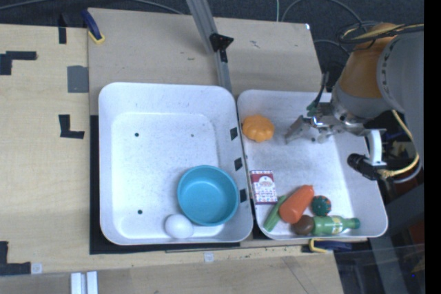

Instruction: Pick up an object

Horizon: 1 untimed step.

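Sitting near the back-left of the right bin (358, 213), the orange pumpkin-shaped toy (258, 128) is lying free, with the gripper (303, 130) hovering just to its right, fingers spread apart and holding nothing. Nearer the front a small red-and-white carton (263, 186), a carrot (295, 202) and a green bottle (333, 224) are lying clustered together, while the left bin (158, 107) is holding a blue bowl (207, 194) with a white ball (178, 225) touching it.

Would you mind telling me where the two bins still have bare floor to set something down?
The left white bin is bare across its upper half, above the blue bowl and white ball. The right white bin has a free patch mid-floor below the orange fruit and gripper; its lower corner, around the toy carrot, is crowded.
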Motion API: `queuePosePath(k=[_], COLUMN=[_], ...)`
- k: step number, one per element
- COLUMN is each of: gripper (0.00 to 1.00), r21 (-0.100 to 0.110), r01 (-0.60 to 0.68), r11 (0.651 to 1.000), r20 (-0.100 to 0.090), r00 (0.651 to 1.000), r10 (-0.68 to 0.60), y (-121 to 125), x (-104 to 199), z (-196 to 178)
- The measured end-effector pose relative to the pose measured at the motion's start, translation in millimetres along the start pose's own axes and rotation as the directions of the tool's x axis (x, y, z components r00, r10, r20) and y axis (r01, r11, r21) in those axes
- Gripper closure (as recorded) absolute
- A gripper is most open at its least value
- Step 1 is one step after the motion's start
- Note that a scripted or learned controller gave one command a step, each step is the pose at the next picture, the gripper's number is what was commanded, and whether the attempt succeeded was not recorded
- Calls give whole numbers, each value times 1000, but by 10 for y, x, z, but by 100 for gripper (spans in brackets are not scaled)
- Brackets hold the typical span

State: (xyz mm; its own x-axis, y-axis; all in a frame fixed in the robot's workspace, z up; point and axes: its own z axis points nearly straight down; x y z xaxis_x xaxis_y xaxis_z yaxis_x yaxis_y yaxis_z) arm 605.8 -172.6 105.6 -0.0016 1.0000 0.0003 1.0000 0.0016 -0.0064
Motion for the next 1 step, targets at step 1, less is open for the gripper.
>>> queuePosePath(k=[1], gripper=[100], r21=[-4], r01=[1], r11=[1000], r20=[0], r00=[1000], r10=[-1], y=[12], x=[2], z=[-130])
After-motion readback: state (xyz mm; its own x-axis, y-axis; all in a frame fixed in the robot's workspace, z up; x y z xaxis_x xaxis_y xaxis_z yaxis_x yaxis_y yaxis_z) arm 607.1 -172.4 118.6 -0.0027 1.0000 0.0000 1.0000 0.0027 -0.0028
